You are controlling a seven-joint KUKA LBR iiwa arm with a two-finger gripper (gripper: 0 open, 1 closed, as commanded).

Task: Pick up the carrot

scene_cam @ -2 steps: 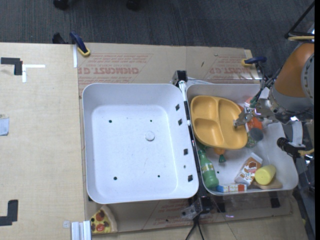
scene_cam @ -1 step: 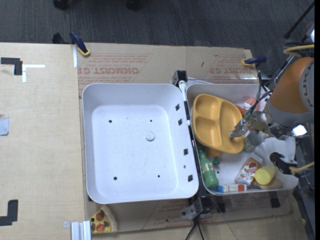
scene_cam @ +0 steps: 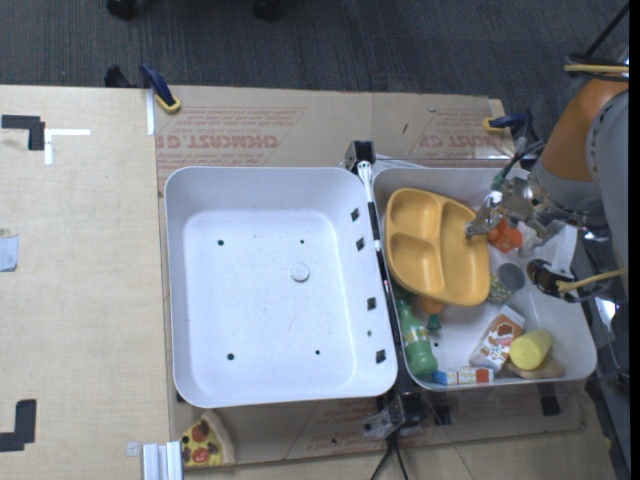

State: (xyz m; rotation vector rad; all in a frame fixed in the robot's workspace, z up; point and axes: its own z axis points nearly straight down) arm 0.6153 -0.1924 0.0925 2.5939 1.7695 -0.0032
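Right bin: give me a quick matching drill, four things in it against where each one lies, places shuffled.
Things:
1. yellow tray
2. green bottle
3. lemon
4. gripper

Places:
A. near the bin's lower right corner
B. at the tray's right rim, beside an orange item
C. along the bin's left wall, below the tray
D. tilted across the bin's upper left part

Pairs: 1-D, 2-C, 3-A, 4-B
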